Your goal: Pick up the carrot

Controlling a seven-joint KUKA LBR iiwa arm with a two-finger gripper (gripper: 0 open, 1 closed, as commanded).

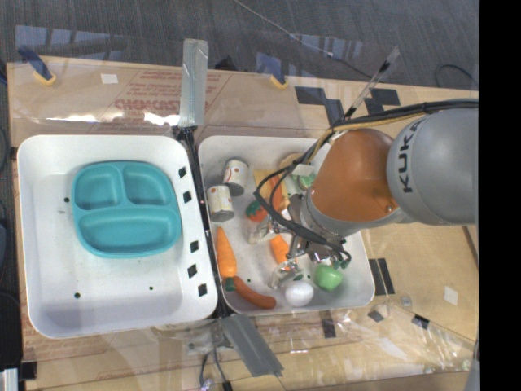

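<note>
Nearest the camera: a brown sausage-shaped piece (pixel 251 296) along the near wall of the right bin (pixel 358 293), a white ball (pixel 299 292) and a green apple-like toy (pixel 329 278) just right of it. Then the carrot (pixel 225 253): long, bright orange, tapered, dark green stub at its near end, lying flat against the right bin's left wall, apart from the arm. A smaller orange piece (pixel 278 247) further right. Claw (pixel 299 255) down low among the clutter in mid-bin, under the orange-banded wrist; cannot tell how wide it stands, cannot tell of any hold. Two small cans (pixel 221 201) toward the far left corner. Over in the left bin (pixel 49 300), a teal divided plate (pixel 125 208). Beyond, a brown cardboard-covered surface (pixel 244 88) under clear plastic sheet, grey tape strips, then dark carpet (pixel 122 6) at the far edge.
</note>
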